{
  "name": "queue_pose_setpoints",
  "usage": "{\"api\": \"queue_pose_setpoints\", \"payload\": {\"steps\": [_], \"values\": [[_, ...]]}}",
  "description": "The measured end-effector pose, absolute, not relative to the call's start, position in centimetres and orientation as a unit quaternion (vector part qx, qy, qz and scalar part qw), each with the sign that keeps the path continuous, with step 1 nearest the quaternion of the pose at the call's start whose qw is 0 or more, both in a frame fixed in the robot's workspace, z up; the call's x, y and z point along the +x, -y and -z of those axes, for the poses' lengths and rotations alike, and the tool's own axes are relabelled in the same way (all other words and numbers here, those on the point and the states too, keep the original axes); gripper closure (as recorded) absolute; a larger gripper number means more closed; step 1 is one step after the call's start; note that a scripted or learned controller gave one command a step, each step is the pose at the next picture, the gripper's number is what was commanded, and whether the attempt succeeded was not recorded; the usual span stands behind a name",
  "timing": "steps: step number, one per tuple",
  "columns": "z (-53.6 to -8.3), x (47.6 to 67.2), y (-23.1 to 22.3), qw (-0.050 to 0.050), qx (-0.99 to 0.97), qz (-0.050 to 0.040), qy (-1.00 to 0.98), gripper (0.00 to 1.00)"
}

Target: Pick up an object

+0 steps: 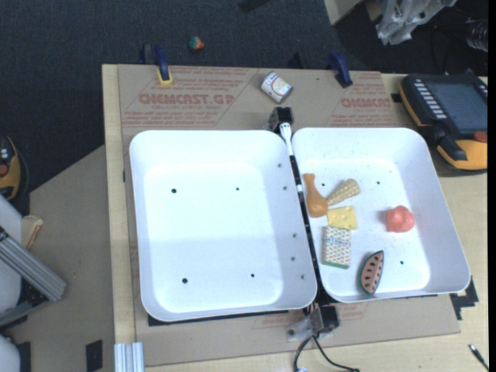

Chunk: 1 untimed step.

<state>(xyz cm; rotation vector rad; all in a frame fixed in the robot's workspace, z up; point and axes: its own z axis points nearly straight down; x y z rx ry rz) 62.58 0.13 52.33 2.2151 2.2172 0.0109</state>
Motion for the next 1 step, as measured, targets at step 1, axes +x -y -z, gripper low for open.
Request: {"api": "queue_pose_setpoints", "payload": {"steps": [1], "values": [[-38.11,58.5,-3.82,-0.006,0.706,0.0056,-0.708,1.0]]}}
